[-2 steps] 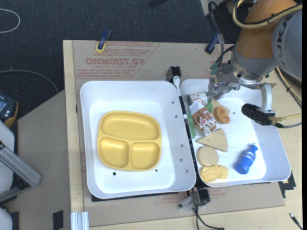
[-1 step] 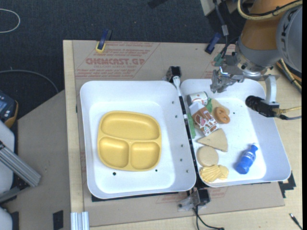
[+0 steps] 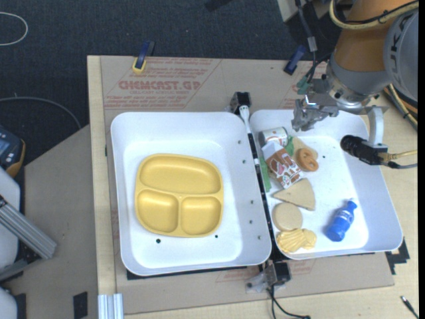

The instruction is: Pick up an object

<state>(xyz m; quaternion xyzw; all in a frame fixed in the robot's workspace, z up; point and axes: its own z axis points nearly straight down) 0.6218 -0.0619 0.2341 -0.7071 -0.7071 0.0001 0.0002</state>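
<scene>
My gripper (image 3: 307,117) hangs over the back of the right bin (image 3: 372,191), just above and right of a small white and green carton (image 3: 274,137). Below it lie a brown pretzel-like ring (image 3: 307,159), a red and white packet (image 3: 284,167), a tan wedge (image 3: 297,195), a round cracker (image 3: 288,216), a yellow ruffled chip (image 3: 297,240) and a blue bottle (image 3: 340,220). Nothing shows between the fingers.
The left bin (image 3: 126,145) holds a yellow three-part tray (image 3: 178,194). A black cylinder (image 3: 362,149) on the arm sticks out over the right bin's far side. Clamps sit at the cardboard's back edge.
</scene>
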